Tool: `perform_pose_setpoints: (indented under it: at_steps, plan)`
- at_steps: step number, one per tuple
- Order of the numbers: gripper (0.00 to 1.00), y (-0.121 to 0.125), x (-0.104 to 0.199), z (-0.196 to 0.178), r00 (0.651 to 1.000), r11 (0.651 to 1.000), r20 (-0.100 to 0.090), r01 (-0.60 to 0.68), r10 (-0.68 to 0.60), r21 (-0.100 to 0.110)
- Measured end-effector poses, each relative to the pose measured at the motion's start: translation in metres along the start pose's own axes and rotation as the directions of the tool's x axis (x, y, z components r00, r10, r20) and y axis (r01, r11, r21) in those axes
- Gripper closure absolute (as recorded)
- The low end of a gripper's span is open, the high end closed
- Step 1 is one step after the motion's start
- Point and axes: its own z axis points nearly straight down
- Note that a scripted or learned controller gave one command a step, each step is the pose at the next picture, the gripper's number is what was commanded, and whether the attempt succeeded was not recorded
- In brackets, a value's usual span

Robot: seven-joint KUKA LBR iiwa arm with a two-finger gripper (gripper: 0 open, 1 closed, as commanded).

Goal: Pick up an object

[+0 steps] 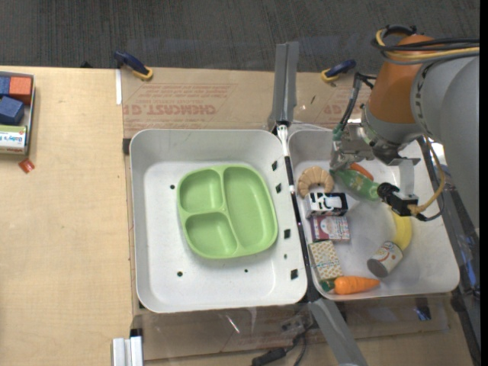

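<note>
My gripper hangs low over the back of the right bin, on the grey arm with its orange band. It sits just above a green bottle and right of a tan croissant. Nothing is seen held in it. In front of these lie a black-and-white carton, a pink carton, a patterned packet, an orange carrot, a small can and a yellow banana.
The left bin holds a green divided plate. A box of coloured blocks rests at the bench's far left. Clamps hold the cardboard behind the bins. A metal divider runs between the bins.
</note>
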Motion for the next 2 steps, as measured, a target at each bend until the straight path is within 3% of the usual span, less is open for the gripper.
perform_pose_setpoints:
  at_steps: [1, 2]
  plan:
    - [0.0, 0.0, 0.0, 0.0, 1.0, 1.0, 0.0, 0.0, 0.0, 0.001]
    - [0.0, 0.011, 0.0, 0.013, 1.0, 1.0, -0.006, 0.0, 0.0, 0.01]
